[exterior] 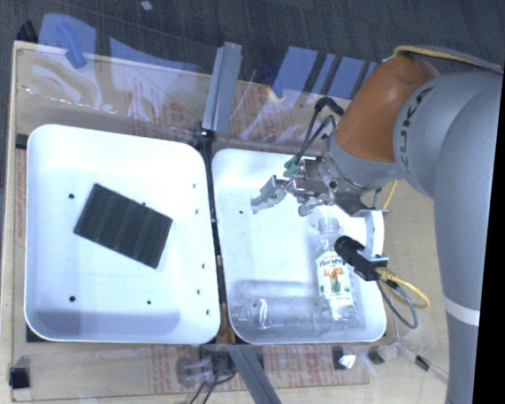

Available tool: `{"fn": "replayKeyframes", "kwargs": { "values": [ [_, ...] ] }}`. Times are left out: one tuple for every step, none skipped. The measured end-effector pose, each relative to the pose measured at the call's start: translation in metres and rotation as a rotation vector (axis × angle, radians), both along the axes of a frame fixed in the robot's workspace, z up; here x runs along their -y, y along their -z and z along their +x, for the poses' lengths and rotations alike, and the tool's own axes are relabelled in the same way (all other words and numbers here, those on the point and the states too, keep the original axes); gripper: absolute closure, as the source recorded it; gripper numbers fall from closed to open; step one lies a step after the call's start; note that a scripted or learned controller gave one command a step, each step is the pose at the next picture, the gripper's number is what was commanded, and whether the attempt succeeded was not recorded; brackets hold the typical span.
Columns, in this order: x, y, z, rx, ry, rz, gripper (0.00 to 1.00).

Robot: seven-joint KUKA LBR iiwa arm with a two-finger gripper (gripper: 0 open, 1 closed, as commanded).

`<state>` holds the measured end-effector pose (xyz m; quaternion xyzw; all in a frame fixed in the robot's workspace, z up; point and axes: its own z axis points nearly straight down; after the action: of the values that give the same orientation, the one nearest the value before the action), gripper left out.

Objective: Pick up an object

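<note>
My gripper hangs over the upper middle of the right bin, its two fingers spread open with nothing between them. A small clear bottle with a green and orange label lies just right of and below the gripper, along the bin's right wall. A second clear plastic bottle lies on its side along the bin's front wall. In the left bin a flat dark ribbed rectangle lies tilted near the middle.
A black connector and yellow cable hang from the wrist over the right bin's right rim. A metal divider post stands behind the gap between the bins. Bracket parts sit at the bench's front edge.
</note>
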<state>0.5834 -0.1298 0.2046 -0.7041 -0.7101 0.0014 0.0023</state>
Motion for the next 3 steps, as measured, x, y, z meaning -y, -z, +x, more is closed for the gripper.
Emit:
{"fn": "replayKeyframes", "kwargs": {
  "values": [
    [0.0801, -0.0055, -0.0245, 0.002, 0.127, -0.003, 0.0],
    [0.0793, -0.0153, -0.0236, 0.001, 0.124, -0.003, 1.0],
    [0.0793, -0.0153, -0.0236, 0.001, 0.124, -0.003, 0.0]
  ]
}}
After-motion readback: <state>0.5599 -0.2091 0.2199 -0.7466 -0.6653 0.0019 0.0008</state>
